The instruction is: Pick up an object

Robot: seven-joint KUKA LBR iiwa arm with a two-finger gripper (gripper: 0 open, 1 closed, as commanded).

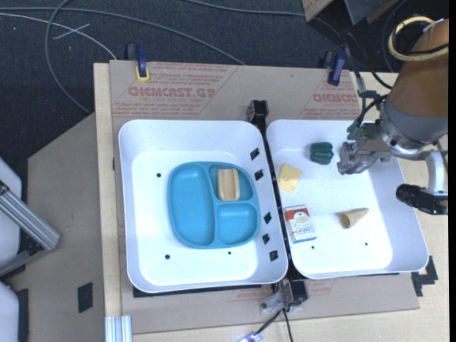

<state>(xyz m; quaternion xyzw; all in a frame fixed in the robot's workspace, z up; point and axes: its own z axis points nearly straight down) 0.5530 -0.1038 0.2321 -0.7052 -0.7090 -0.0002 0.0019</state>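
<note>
- The gripper [350, 164] is down over the right bin [399, 251], near its upper right part, and honestly we can't tell how it's set from up here, it's just a grey metal clump at this angle.
- We see nothing caught in it.
- Just to its left sits a small dark green thing [321, 152], very close to the gripper tip; whether they touch, we can't say.
- Behind the gripper the arm [420, 84] comes in from the right, grey wrist with the orange band above it.
- Further left in the same bin we've got a pale yellow wedge [289, 177], looks like a cheese piece, lying near the divider between the bins.
- Below that, a small red and white box [301, 224] lies flat, also close to the divider.
- To the right of the box there's a tan cone-shaped piece [353, 217] lying on its side, well apart from the gripper.
- Over in the left bin [142, 191] we see a blue divided tray [210, 205] sitting about in the middle.
- A tan block [228, 184], kind of like a bread slice, rests in the tray's upper right compartment.
- Both bins sit on a brown board [178, 87] with red print, held by blue clamps [141, 61] at the back edge of the counter.
- Loose cables [78, 20] trail over the dark floor behind.
</note>
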